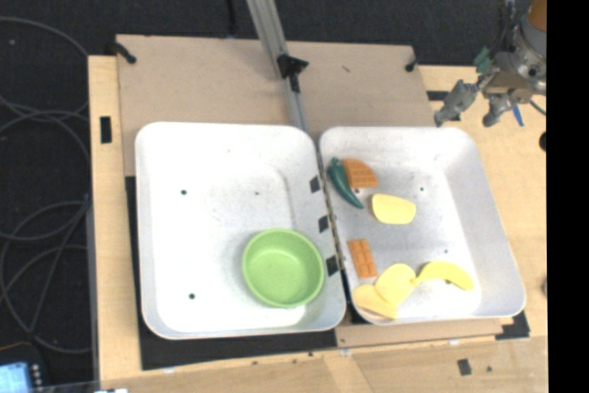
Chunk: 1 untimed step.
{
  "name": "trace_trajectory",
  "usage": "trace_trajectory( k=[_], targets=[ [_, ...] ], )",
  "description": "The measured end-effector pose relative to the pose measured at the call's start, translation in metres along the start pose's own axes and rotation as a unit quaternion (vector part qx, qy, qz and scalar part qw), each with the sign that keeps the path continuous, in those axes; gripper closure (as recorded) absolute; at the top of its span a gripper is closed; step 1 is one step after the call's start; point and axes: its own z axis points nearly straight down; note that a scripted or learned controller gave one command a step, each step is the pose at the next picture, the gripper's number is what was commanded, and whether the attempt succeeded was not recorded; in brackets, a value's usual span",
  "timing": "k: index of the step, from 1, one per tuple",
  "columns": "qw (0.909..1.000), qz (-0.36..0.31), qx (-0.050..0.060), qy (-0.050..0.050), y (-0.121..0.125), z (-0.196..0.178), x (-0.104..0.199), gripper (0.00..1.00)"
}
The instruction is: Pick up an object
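My gripper (471, 109) hangs at the far right, above the bench just beyond the back rim of the right bin (488, 198). Its two fingers stand apart, open, with nothing between them. In that bin lie a dark green pepper-like piece (345, 183) against an orange block (362, 173), a yellow piece (393, 209), a second orange block (362, 258), and several yellow pieces near the front: a rounded one (397, 283), a curved one (447, 274) and a flat one (372, 301). A light green bowl (283, 267) sits upright in the left bin (184, 170).
A slanted metal pole (262, 5) reaches from the top down to the gap between the bins. The brown bench board (212, 78) surrounds both bins. Cables lie on the dark floor at the left.
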Motion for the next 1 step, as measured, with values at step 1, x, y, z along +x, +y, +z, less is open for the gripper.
trace_trajectory(
  k=[1],
  targets=[
    [1.0, 0.0, 0.0, -0.001, -0.0002, -0.0002, -0.0005, 0.0]
  ],
)
